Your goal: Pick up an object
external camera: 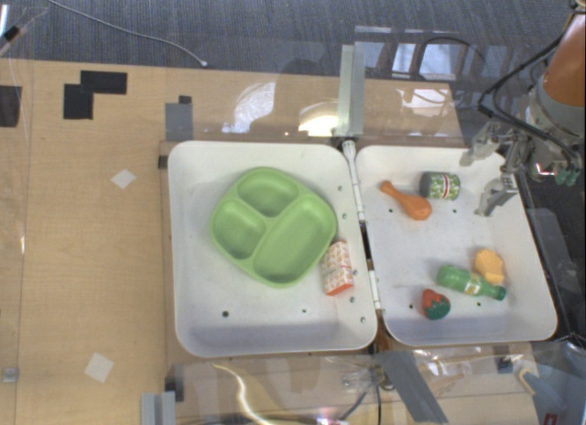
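We judge the task barely begun: nothing is lifted yet. Our gripper (490, 173) hangs over the upper right corner of the right bin (531, 318), its two fingers spread apart with only white bin floor between them, pinching nothing. Everything that could be picked lies on the floor of a bin.

The nearest candidate is the small can (440, 185) lying on its side, just off at nine o'clock from the gripper. Touching or nearly touching it at its eight o'clock is the orange drumstick (407, 201). Toward six o'clock from the gripper, well apart, the green bottle (470, 282) lies flat with a yellow toy (490, 265) against its upper side and a red and green strawberry (436, 304) just beside its lower left end.

In the left bin (197, 322), a green divided plate (273, 225) sits near the centre, and a printed tube (337, 267) lies at its four o'clock, close to the wall between the bins.

What remains is the whole job: choose, descend, close, lift.

The bins rest on a pale wooden bench (82, 258); beyond it, at twelve o'clock, runs dark grey carpet (275, 2) crossed by a thin cable (110, 22).
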Controlling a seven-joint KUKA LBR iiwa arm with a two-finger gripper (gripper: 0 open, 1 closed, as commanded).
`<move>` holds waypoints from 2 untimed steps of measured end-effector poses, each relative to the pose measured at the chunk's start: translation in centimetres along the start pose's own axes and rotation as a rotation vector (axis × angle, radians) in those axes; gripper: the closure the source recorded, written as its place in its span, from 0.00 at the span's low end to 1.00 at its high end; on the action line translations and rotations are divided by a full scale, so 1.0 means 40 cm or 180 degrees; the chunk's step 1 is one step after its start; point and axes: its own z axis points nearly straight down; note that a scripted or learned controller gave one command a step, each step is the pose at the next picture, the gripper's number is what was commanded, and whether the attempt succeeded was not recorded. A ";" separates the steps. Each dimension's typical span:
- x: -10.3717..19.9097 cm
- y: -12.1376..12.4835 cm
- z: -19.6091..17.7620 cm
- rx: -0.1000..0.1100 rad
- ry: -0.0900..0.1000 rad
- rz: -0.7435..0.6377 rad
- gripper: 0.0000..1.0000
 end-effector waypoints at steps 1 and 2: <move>-0.037 0.172 0.391 -0.0008 -0.0003 0.0894 0.00; -0.044 0.171 0.358 -0.0005 -0.0034 0.0881 1.00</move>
